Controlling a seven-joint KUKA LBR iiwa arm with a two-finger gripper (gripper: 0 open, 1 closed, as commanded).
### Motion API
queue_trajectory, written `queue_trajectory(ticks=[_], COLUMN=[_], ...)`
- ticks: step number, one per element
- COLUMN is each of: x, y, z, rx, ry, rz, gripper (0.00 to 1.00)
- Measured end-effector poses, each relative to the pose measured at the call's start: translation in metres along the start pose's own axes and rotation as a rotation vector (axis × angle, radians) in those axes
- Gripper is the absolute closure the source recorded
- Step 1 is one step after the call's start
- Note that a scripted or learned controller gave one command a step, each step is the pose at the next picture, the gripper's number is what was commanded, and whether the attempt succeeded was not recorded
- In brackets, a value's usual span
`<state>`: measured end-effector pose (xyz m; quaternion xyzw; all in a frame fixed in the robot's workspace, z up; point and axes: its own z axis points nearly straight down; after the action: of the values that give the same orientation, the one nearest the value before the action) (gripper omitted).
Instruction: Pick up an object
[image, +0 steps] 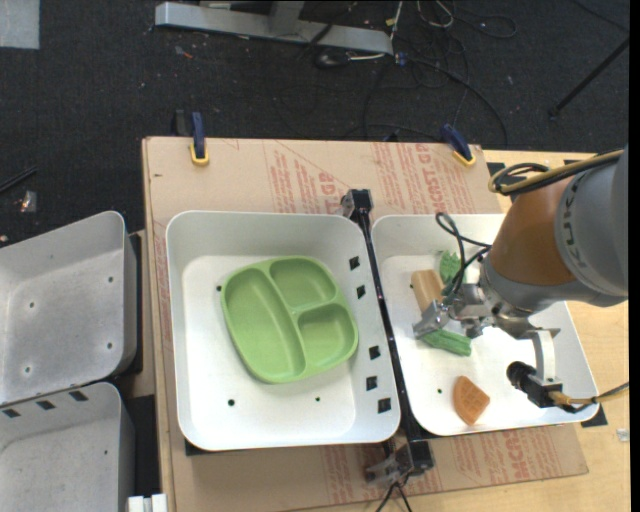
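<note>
Grey arm (570, 235) is seen reaching in from the right over the right bin (420, 405). Left bin (190, 400) is taken up mostly by a green divided plate (290, 318), white floor left bare along its edges. Gripper (445, 318) is set low near the divider, over a green object (447, 341) and just beside a tan block (427, 288); finger state cannot be told. Orange piece (470, 400) lies apart near the front wall, open floor around it.

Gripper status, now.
Gripper: low in the right bin, at the green object beside the tan block; open or shut cannot be told.
</note>
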<state>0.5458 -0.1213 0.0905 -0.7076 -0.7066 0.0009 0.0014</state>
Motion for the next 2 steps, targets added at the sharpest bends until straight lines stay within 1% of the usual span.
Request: queue_trajectory(ticks=[1, 2], x=[0.000, 0.001], y=[0.001, 0.006], z=[-0.012, -0.055], rx=[-0.003, -0.007], ry=[-0.001, -0.002], rz=[0.002, -0.004], gripper=[1.00, 1.00])
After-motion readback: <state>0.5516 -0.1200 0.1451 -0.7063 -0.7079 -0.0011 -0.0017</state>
